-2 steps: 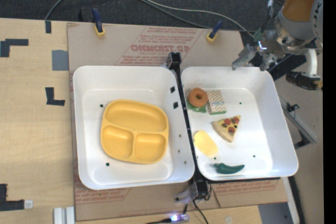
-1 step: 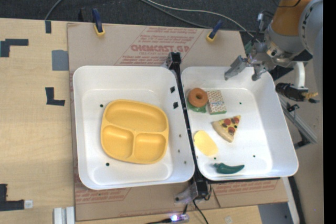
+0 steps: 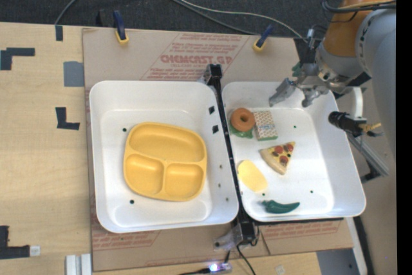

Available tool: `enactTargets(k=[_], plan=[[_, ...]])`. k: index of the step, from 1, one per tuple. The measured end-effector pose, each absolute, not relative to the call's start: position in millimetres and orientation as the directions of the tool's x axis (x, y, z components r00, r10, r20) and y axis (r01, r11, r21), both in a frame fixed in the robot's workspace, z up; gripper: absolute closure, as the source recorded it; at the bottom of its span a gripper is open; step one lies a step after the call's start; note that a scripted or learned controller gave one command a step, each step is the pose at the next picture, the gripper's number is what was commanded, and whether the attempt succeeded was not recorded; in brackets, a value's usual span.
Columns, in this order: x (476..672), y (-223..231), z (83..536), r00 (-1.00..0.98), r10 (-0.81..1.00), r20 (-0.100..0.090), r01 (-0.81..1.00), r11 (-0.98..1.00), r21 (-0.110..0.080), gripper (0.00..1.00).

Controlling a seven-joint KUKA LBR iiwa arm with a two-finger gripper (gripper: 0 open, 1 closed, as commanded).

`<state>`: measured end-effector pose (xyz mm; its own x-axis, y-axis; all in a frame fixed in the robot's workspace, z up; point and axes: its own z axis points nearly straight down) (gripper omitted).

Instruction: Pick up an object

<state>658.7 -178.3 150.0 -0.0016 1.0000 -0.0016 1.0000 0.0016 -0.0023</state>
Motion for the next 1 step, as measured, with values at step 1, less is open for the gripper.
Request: enactTargets(k=[1], plan=[[659.1, -187.3, 100.1, -0.001, 1.000, -0.002, 1.000, 0.001, -0.005, 0.00]])
